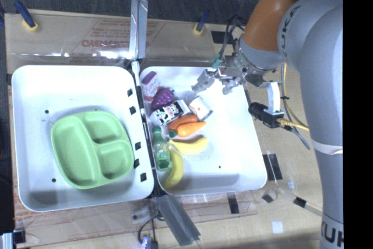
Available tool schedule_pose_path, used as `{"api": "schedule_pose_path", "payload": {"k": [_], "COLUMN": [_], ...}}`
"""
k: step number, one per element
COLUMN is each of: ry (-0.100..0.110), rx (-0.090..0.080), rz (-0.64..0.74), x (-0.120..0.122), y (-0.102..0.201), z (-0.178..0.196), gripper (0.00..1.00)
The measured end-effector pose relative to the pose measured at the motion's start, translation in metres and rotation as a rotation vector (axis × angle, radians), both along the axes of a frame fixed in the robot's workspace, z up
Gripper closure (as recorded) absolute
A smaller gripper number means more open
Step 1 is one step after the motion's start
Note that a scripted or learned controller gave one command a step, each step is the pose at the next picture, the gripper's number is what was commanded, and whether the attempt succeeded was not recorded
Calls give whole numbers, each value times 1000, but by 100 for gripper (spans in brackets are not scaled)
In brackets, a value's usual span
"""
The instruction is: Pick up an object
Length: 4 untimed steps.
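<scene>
My gripper (214, 81) hangs over the back of the right bin (245, 160), open, with nothing between its fingers. Just below and left of it lie a small red and white box (200, 108), a cow-print carton (169, 112) and purple grapes (161, 96). An orange carrot (187, 127) rests against a yellow banana (190, 146). A second banana (173, 169) and a green bottle (159, 148) lie along the bin's left wall. A pale purple item (148, 79) sits in the back left corner.
The left bin (35, 96) holds a green divided plate (93, 148). A metal divider (139, 26) runs between the bins at the back. The arm's grey body (315, 67) and cables stand along the right bin's right side.
</scene>
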State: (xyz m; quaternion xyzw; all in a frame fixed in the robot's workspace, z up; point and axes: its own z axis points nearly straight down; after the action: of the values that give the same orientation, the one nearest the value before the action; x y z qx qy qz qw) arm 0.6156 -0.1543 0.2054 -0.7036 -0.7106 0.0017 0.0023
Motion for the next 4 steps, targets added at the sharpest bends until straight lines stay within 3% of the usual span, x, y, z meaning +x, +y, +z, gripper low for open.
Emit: {"api": "schedule_pose_path", "payload": {"k": [1,2,3,4], "ry": [-2,1,-3,-1], "rx": [-1,-1,0,0], "rz": [74,78,91,119], "x": [-4,-4,35,-9], "y": [-14,-13,26,54], "z": [-115,-106,-2,33], "gripper": [0,100,100,100]}}
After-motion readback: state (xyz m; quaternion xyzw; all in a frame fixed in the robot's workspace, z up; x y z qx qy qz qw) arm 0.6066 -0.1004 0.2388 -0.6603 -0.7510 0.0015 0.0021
